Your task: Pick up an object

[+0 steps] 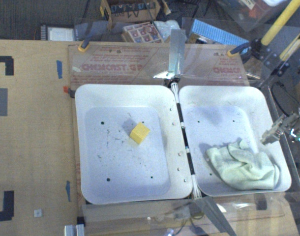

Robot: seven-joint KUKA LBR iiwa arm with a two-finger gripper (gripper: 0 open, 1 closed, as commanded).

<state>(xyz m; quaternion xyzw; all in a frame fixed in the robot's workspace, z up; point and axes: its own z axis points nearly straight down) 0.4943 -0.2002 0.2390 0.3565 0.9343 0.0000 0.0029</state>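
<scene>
While the gripper (274,134) hovers, finger state unclear: pale cloth (244,166) just below-left, yellow block (139,132) well apart.

Hand (269,137) blurred at right bin's edge; arm cut off by frame.

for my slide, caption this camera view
Yellow block in the left bin; crumpled cloth in the right bin.
</scene>
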